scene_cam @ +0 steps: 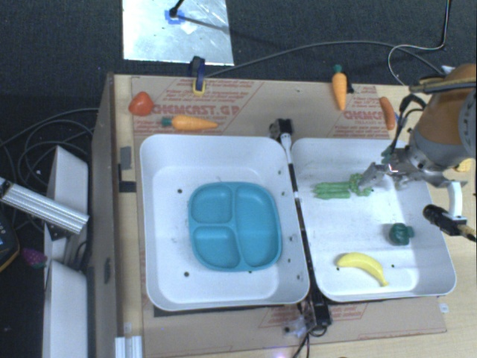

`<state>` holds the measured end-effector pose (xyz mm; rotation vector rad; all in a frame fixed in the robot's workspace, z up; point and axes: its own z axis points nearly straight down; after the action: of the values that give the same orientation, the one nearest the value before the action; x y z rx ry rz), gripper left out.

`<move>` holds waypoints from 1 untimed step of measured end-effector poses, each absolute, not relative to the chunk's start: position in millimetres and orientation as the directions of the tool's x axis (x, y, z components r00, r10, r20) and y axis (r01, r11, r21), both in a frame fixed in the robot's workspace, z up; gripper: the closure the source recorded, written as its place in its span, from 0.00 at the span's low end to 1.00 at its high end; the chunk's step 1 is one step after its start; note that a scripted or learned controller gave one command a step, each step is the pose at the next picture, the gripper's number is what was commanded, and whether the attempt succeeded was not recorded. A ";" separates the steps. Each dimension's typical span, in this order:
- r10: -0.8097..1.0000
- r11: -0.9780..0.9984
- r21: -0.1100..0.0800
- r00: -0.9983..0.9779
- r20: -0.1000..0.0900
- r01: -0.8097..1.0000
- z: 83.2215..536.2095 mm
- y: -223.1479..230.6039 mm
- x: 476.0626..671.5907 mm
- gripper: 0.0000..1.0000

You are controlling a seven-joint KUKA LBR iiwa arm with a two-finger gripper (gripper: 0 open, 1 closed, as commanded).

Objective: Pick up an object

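In the right bin [425, 282] lie a green bean pod [333, 191], a yellow banana [362, 266] and a small dark green vegetable [400, 233]. My gripper [370, 177] reaches in from the right and hangs low at the right end of the bean pod, touching it or just above it. The pod lies flat on the bin floor. The banana sits near the front wall and the dark green piece near the right wall, both apart from the gripper.
The left bin [160, 274] holds a blue divided plate [233, 224]. Toy carrots [192, 123] [340, 88] [387, 112] and a red tomato [140, 104] lie on the cardboard behind the bins. A black clamp [282, 129] stands between the bins at the back.
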<state>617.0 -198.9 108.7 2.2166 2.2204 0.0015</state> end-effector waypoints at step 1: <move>1.000 0.001 0.000 -0.001 0.000 1.000 83.9 -206.6 571.6 0.00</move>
<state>571.6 -206.6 83.9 2.2200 2.2223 -0.0001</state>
